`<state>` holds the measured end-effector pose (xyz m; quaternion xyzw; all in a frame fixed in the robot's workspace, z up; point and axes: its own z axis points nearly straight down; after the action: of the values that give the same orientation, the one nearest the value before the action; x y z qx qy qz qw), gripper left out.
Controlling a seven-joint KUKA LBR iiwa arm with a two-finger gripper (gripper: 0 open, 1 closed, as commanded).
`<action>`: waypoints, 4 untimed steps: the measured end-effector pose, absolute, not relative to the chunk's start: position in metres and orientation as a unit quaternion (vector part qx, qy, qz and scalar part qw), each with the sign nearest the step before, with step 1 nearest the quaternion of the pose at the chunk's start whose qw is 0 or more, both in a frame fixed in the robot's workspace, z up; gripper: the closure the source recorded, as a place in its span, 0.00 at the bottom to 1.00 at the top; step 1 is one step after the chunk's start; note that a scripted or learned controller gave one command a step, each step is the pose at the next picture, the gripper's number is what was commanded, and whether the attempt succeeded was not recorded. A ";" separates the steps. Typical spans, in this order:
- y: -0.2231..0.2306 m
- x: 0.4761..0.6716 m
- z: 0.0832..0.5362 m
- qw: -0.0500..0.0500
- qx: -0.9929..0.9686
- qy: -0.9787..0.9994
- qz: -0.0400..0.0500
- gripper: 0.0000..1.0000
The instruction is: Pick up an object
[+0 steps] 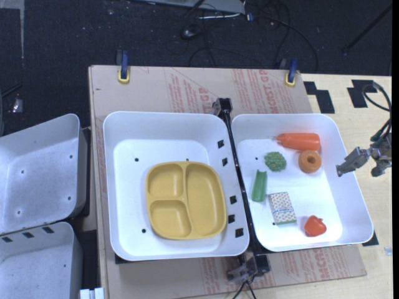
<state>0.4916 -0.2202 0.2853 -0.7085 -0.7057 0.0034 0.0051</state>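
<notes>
so the gripper (356, 161) is hanging right at the outer rim of the right bin (355, 198), poking in from the edge of the shot. it's small and a bit blurry, so i honestly can't tell how the hand is set, and nothing shows in its grasp.

taking the orange ring toy (310, 161) as the landmark, since it's the closest thing to the gripper: the toy carrot (300, 141) lies just above it, almost touching. the green broccoli piece (275, 161) sits just beside it on the side away from the gripper. further that way, near the divider, is the long green pod thing (259, 186). below the ring and a bit toward the divider is the little printed box (282, 207), and straight below, near the bin's front wall, is the red pepper-looking piece (315, 227). the yellow divided plate (186, 200) is well apart from all that, over in the left bin (124, 192).

my guess is the ring or the carrot is the easy target. all of this looks like light hard plastic play food, so stiff, probably slick, not fragile. the carrot would likely roll, so i'd pinch it across the middle of its long body. the ring: grab across the outer rim, or one finger through the hole.
</notes>
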 end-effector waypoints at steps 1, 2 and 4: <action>-0.219 0.494 0.292 0.000 -0.707 -0.707 0.000 0.00; -0.219 0.492 0.249 0.002 -0.708 -0.707 0.001 0.00; -0.213 0.489 0.159 0.002 -0.707 -0.707 0.001 0.00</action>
<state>0.4893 -0.2130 0.1589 -0.7073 -0.7069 0.0006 0.0016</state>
